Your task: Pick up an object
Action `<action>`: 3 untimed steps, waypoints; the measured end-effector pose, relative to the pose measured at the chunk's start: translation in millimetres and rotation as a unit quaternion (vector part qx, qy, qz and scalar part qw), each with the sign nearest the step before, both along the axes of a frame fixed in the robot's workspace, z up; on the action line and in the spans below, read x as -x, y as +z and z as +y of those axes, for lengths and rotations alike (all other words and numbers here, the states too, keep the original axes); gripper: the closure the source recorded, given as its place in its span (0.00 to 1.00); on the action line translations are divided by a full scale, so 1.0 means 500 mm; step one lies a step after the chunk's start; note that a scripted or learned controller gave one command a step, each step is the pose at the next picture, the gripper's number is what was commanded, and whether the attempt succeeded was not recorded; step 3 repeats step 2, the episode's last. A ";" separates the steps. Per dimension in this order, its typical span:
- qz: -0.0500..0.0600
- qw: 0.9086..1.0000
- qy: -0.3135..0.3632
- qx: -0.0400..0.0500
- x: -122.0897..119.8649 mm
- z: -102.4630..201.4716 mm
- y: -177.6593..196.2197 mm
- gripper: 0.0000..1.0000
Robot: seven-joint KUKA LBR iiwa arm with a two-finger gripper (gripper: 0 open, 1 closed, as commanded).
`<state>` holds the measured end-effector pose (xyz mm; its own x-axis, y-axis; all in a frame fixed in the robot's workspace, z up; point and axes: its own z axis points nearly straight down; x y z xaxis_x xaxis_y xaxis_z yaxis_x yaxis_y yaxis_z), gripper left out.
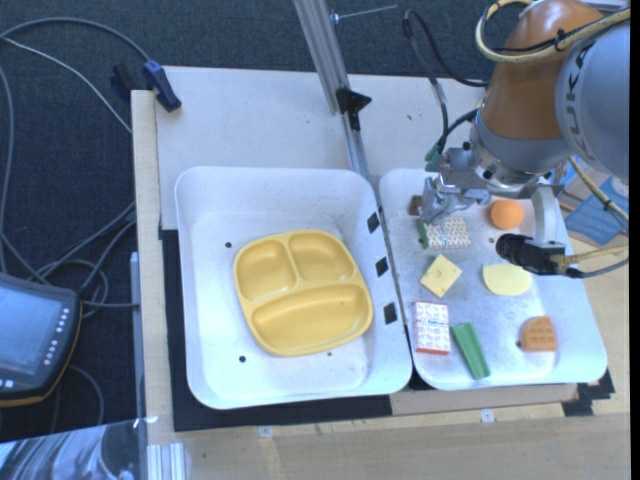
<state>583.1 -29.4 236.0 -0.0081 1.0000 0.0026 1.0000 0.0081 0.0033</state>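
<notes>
The gripper (437, 208) hangs over the right white bin's (590, 353) far end, just beside a white mesh-patterned block (450, 232); whether it is gripping, I cannot tell.

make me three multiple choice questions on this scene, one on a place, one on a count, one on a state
1. Where does the yellow divided tray lie?
A. left bin
B. right bin
C. on the bench outside the bins

2. How many compartments does the tray have?
A. two
B. three
C. five

3. How does the green stick stand in the right bin?
A. upright on end
B. lying flat
C. propped on the red-and-white box

Answers: 1 A, the tray rests on the left bin floor. 2 B, two small sections above one long one. 3 B, it lies flat beside the box.
</notes>
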 end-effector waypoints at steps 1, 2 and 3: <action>0.000 1.000 0.000 0.000 -0.037 0.118 0.015 1.00; 0.001 1.000 -0.001 0.000 -0.058 0.233 -0.015 1.00; 0.001 1.000 -0.001 0.000 -0.058 0.233 -0.015 1.00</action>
